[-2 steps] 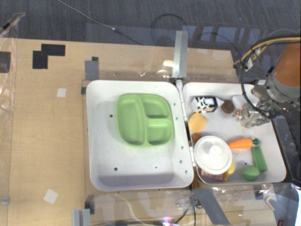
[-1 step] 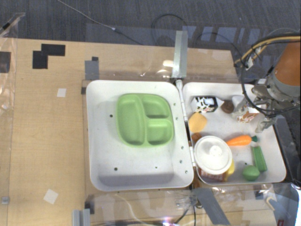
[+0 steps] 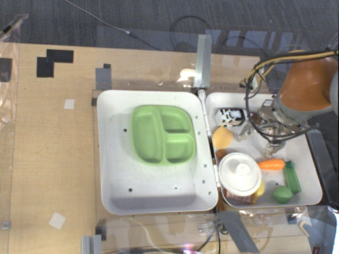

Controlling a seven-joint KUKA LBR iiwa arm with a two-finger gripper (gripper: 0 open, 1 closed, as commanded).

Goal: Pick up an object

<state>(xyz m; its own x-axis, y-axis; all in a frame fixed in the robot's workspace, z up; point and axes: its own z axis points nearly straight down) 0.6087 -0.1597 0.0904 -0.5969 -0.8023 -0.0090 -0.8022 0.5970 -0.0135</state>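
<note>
1. The left bin holds a green divided plate, lying flat near its middle, well apart from the arm.
2. The right bin carries all the small items, crowded toward its near and left sides.
3. The arm reaches in from the right, its orange band above the wrist, and hangs over the right bin's far half with cables looping round it.
4. The white-lidded tub stands upright at the bin's near left corner; it looks rigid but wide and smooth, probably too broad for a two-finger pinch.
5. The yellow rounded piece sits just beside the dividing wall; likely light and slippery, apt to roll.
6. The black-and-white toy lies at the far left of the bin.
7. The orange carrot lies just beside the tub, with a green stick-shaped piece and a green ball near it. The carrot seems light, stiff and narrow, so a grasp across its middle looks best.
8. The gripper sits above the carrot; the tangle of cable and shadow hides its tips, so I cannot tell whether it is spread or closed.
</note>
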